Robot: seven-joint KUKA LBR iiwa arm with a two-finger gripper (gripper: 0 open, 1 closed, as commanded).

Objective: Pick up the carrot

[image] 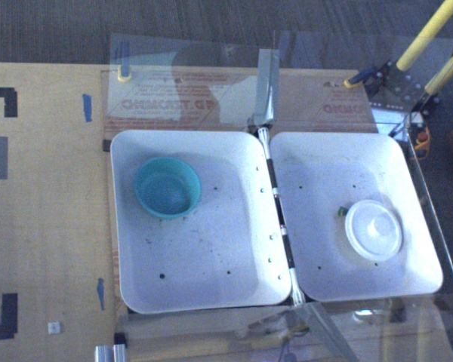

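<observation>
Round teal plastic bowl (pixel 167 187) upright in left shallow white bin (pixel 211 277); round white plastic lid (pixel 373 229) in right shallow white bin (pixel 317 172), small green scrap (pixel 341 212) touching its left edge. Pincer state: cannot tell.

Small green speck (pixel 341 212) touching white bowl (pixel 373 229): too small to identify.

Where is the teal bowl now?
The teal bowl sits in the left bin, near its upper left corner, far from the white lid in the right bin.
</observation>
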